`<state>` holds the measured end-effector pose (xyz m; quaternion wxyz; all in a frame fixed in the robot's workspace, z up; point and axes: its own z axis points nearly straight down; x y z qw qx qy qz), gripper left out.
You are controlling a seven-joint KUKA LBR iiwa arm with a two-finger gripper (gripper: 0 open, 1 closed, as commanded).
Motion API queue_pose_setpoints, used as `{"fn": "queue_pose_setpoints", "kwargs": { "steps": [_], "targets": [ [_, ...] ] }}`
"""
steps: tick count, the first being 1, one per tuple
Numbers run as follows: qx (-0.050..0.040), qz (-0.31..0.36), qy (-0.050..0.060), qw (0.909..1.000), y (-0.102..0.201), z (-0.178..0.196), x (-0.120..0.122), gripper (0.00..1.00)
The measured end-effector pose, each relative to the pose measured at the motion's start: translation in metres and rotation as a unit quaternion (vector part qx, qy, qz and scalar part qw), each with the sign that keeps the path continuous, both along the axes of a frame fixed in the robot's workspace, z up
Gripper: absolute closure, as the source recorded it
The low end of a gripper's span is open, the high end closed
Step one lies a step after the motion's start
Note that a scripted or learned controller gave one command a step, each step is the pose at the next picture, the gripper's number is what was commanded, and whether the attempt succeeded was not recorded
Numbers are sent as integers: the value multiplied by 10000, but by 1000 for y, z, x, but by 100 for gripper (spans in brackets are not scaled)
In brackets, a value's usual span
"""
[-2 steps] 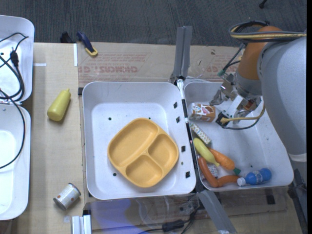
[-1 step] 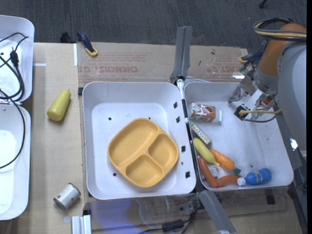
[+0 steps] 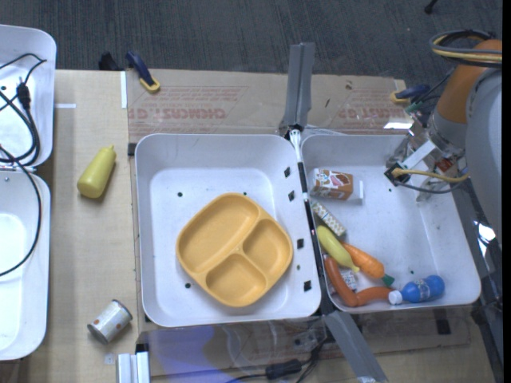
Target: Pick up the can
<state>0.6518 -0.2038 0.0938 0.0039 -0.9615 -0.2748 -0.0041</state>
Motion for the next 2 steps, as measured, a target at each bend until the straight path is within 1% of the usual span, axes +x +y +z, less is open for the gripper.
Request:
{"fn": "queue_pose_setpoints", "kwargs": {
  "steps": [1,2],
  "targets": [
    [31,-222,16,9997,-4,0,3,0],
    [22,-894,19,9960,-7,1,5,0]
  ]
}}
